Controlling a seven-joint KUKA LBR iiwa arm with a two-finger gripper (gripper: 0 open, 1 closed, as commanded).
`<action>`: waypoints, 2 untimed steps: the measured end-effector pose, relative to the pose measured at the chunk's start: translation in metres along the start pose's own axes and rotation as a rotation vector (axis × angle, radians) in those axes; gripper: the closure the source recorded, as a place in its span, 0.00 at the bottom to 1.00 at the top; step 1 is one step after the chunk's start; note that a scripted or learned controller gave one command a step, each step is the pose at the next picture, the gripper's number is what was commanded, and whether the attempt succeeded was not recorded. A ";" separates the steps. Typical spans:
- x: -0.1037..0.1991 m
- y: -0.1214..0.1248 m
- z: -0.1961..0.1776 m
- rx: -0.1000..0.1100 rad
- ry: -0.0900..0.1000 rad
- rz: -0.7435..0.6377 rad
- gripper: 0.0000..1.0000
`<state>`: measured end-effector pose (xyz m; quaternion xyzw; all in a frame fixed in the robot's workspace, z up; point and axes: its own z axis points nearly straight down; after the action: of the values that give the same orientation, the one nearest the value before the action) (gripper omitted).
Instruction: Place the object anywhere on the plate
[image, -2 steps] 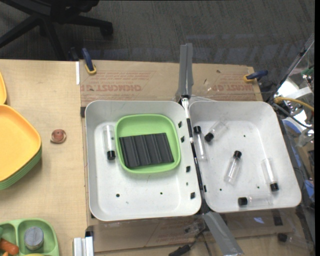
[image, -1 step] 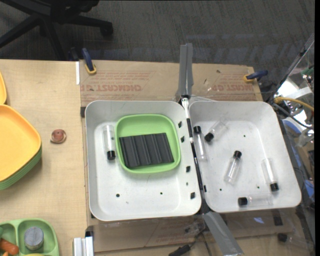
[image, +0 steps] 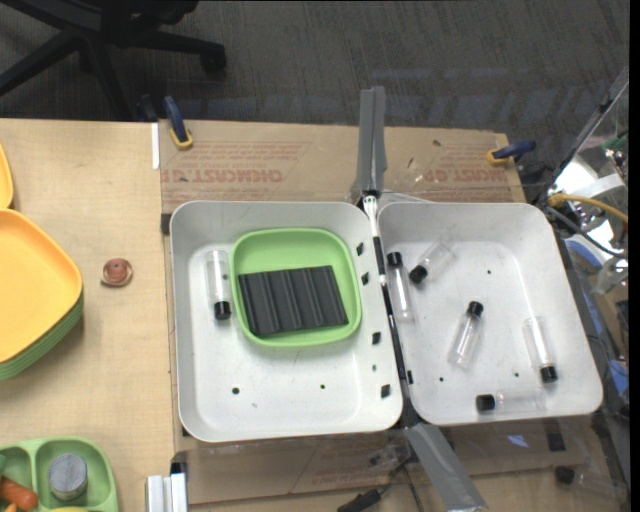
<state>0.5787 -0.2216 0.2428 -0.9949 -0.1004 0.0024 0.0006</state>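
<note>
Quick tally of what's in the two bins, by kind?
Clear vials with black caps: 6; one in the left bin, five in the right bin
Green plate: 1
Dark ridged block on the plate: 1
Total: 8

We see a grey carpeted floor (image: 420, 50) along the top, where the black legs of an office chair (image: 120, 40) spread at the upper left. Below it lies a pale wooden bench top (image: 80, 170), with brown printed cardboard (image: 300, 165) spread across its middle and pinned by blue and yellow clamps (image: 178, 125). A stack of yellow trays (image: 30, 290) sits at the left edge. Light is even and soft.
</note>
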 end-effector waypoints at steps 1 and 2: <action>-0.021 -0.006 0.010 0.000 -0.001 0.002 0.00; -0.052 -0.010 0.019 0.001 0.000 0.004 0.00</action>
<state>0.5253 -0.2223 0.2237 -0.9951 -0.0987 0.0026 0.0010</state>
